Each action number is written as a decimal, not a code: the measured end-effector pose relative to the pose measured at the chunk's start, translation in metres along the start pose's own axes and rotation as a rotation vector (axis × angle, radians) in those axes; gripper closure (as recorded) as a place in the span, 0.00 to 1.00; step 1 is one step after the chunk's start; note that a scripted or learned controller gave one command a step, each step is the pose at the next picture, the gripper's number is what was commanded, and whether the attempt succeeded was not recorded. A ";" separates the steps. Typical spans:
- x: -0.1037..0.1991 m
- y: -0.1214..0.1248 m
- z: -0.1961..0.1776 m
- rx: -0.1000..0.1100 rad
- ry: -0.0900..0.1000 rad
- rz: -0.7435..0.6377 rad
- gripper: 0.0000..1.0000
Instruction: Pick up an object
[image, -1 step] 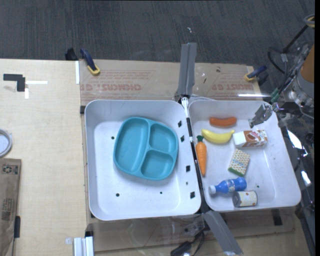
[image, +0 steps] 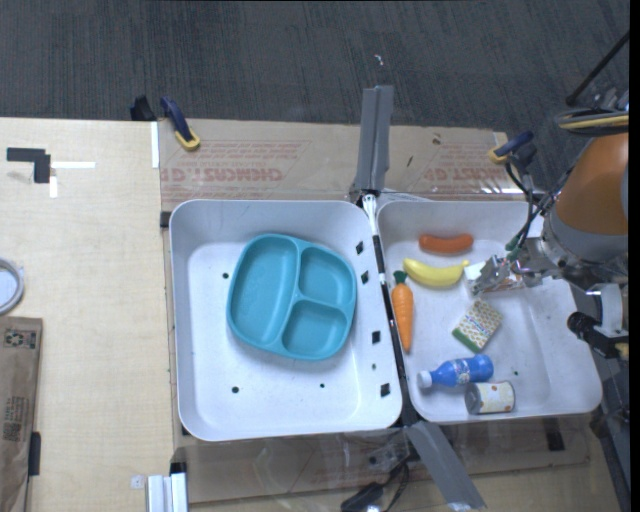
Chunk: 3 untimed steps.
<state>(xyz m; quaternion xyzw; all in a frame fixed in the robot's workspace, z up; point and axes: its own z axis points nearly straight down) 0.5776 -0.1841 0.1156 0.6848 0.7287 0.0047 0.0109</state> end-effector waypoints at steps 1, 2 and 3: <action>0.002 -0.006 0.002 0.021 0.007 0.004 1.00; 0.002 -0.006 0.002 0.021 0.007 0.004 0.00; -0.001 -0.011 0.024 0.024 0.009 0.013 0.00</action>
